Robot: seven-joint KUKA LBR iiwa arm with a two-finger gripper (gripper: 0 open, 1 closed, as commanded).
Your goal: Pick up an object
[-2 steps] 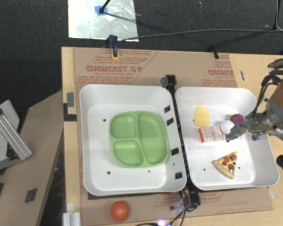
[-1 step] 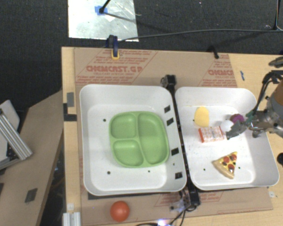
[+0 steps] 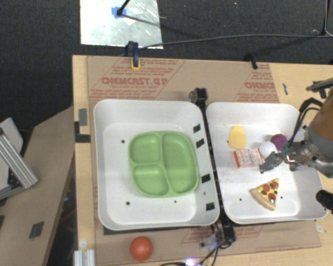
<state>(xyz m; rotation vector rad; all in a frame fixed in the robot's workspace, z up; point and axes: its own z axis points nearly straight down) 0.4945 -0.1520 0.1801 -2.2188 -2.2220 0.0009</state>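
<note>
1. I am reaching in from the right edge of the right shallow white plastic bin (image 3: pixel 222 121), and my grey two-finger gripper (image 3: pixel 270 162) is hovering low over the middle of its floor.
2. I cannot tell how far apart my fingers are standing, and I am seeing nothing between them.
3. A small red-and-white printed packet (image 3: pixel 247 158) is lying just left of my gripper, near the bin's centre.
4. A pale yellow rounded block (image 3: pixel 237 137) is sitting beyond the packet, toward the bin's far edge.
5. A small white ball (image 3: pixel 265 148) and a purple ball (image 3: pixel 279 141) are resting just beside my gripper on its far side; whether it is touching them is unclear.
6. A toy pizza slice with red toppings (image 3: pixel 266 193) is lying toward the bin's near edge, apart from my gripper.
7. The left shallow white plastic bin (image 3: pixel 108 115) is carrying a light green plastic plate with four compartments (image 3: pixel 163 163) at its centre.
8. An orange-red ball (image 3: pixel 141 248) is sitting on the brown cardboard sheet (image 3: pixel 172 76) outside the left bin's near edge.
</note>
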